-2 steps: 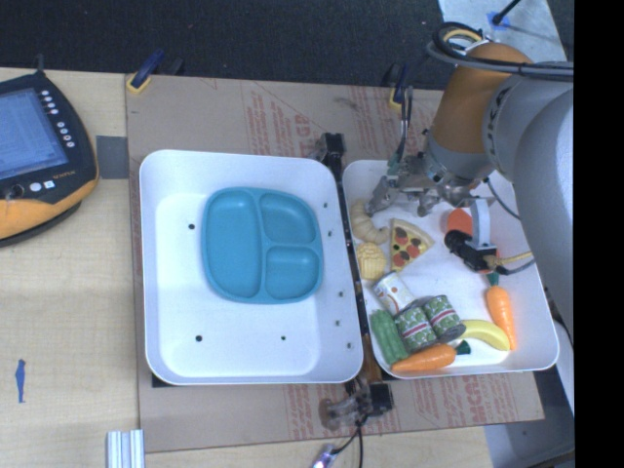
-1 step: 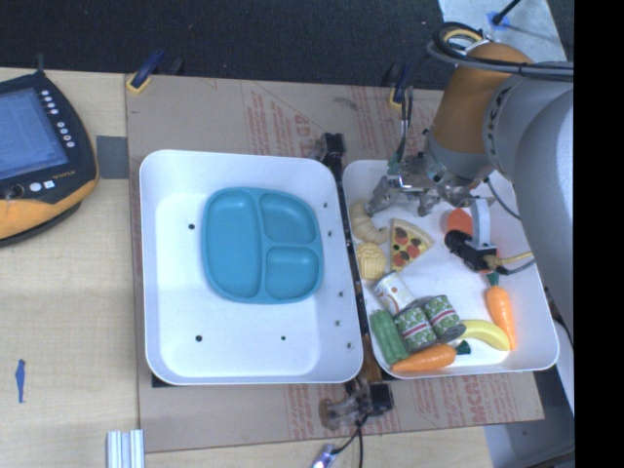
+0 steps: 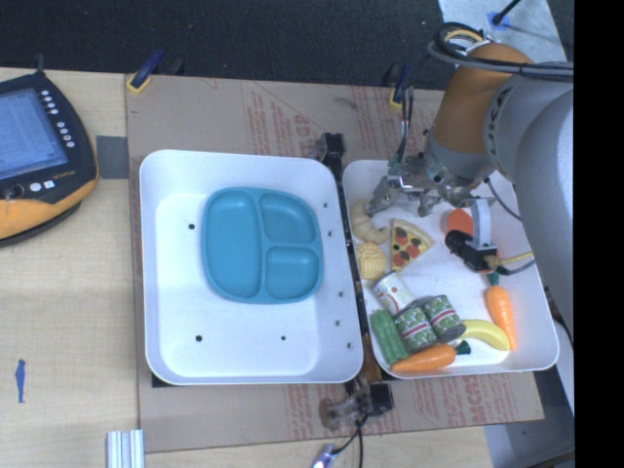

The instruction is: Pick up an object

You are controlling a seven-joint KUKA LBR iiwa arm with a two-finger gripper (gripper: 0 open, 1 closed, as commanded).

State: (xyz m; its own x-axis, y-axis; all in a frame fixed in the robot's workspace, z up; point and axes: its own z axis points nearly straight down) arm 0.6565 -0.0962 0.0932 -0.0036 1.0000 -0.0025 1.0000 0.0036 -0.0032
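Hovering over the far end of the right bin (image 3: 546,359), the gripper (image 3: 409,195) hangs with its metal fingers (image 3: 380,201) spread apart and nothing between them. Just below them, toward the bin's left wall, lie a pale knobbly piece (image 3: 367,228) and a pizza slice (image 3: 408,242), the likeliest things to be picked up.

Crowding looks like the main risk. The toys sit close together, so one finger could land on the pizza slice while the other pushes the pale piece against the wall, and the pinch would close on air. The slice is flat and thin and could slip under the tips instead of rising.

Toward the bin's near edge sit two carrots (image 3: 500,312), smooth tapered orange plastic, a curved yellow banana (image 3: 487,333), glossy and likely to roll, and small printed cans (image 3: 429,322), round and hard. The left bin (image 3: 166,261) holds a blue divided plate (image 3: 261,244), matte with rounded corners. An orange-edged handheld screen (image 3: 34,154) rests at the tabletop's left edge.
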